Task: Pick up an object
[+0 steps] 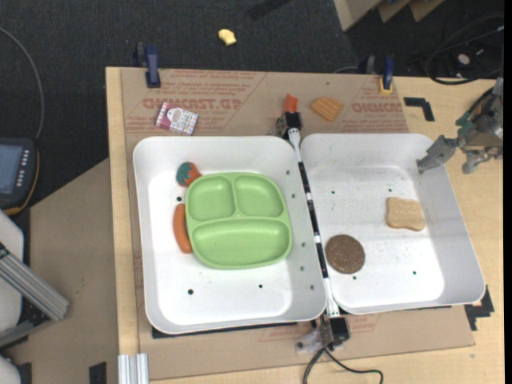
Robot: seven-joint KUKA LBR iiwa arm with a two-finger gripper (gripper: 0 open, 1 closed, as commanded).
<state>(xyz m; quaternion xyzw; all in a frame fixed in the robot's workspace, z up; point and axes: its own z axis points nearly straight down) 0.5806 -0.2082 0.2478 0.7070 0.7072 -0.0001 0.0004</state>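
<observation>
In the right bin (448, 286) lie a tan slice of toy bread (405, 214) and a round brown patty (346, 254) near the divider. The left bin (160, 286) holds a green divided plate (238, 218), with an orange sausage (182, 229) along its left side and a small teal-and-red toy (188, 173) at its upper left corner. My gripper (448, 158) hangs over the right bin's far right corner, above and to the right of the bread. Its fingers stand apart with nothing between them.
On the cardboard behind the bins lie a pink packet (177, 118), an orange cracker (326, 108) and an orange-and-black clip (290, 112). Blue clamps (150, 64) hold the board's back edge. A yellow piece (228, 36) lies on the dark floor.
</observation>
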